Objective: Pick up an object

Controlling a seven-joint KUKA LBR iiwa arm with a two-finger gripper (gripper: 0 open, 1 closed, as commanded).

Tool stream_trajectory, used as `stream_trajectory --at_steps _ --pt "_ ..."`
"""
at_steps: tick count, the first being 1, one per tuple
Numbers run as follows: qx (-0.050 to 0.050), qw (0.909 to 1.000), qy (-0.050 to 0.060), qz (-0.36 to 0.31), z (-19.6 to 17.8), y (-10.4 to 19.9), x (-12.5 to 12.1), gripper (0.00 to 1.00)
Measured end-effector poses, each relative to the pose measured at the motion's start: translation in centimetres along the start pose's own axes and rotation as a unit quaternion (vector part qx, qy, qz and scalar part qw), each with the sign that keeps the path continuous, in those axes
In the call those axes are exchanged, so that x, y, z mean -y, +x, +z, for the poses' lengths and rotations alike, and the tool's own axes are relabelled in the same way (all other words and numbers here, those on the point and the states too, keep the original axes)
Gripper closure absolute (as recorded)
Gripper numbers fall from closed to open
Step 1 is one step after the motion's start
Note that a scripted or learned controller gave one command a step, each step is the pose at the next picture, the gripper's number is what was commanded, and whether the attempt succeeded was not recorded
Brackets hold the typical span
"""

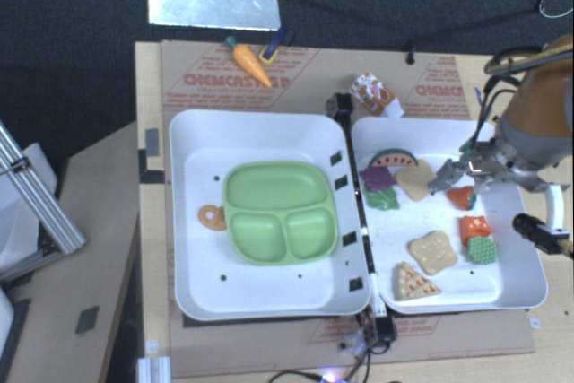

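Tool (459, 179), jaws spread and empty, hovers in right bin (520, 287) beside red toy piece (461, 197): probably light, rigid, slick plastic, best pinched across its narrow sides.

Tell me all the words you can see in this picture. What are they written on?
"CHEMCAST": red print on the brown board under the bins, readable behind the left bin. It repeats along the board's other edges, but there it is partly hidden or too blurred to read.
The small red-and-white packet behind the right bin has printing too small to read.
No other words are legible.
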State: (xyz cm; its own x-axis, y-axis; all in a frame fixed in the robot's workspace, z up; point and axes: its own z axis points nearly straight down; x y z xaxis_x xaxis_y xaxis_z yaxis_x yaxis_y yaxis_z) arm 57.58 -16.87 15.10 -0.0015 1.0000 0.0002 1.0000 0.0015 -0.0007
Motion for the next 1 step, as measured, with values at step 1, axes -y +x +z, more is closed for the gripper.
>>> stream_trajectory --at_steps 1 --pt "0.000 1.0000 0.000 0.000 4.21 0.02 0.37 0.00"
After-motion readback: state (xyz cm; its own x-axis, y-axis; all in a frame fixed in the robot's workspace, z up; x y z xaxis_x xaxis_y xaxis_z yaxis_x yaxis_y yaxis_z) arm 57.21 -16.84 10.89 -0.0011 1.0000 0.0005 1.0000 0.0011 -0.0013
